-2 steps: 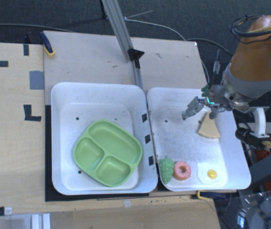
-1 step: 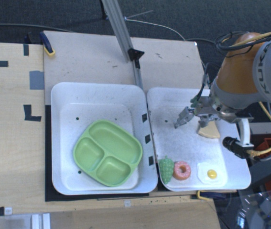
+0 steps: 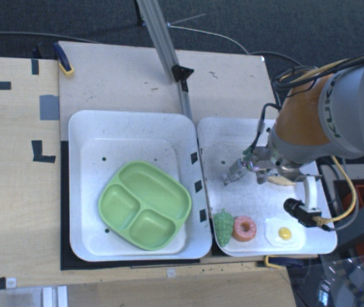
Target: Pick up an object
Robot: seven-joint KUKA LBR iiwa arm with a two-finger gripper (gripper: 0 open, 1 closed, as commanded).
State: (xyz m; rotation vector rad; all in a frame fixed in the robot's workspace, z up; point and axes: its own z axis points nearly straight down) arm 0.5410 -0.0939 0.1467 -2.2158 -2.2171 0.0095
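Observation:
My gripper hangs over the middle of the right bin, open, with nothing between its fingers. Along the bin's near edge lie three toy foods in a row. A green leafy vegetable sits at the left, a pink donut touches it, and a fried egg lies further right. All three are nearer the front than the gripper and apart from it. A pale object peeks out from under the wrist, mostly hidden.
The left bin holds a green divided plate. A metal pole slants in from the top to the ridge between the bins. Black cable fittings hang by the right bin's right side.

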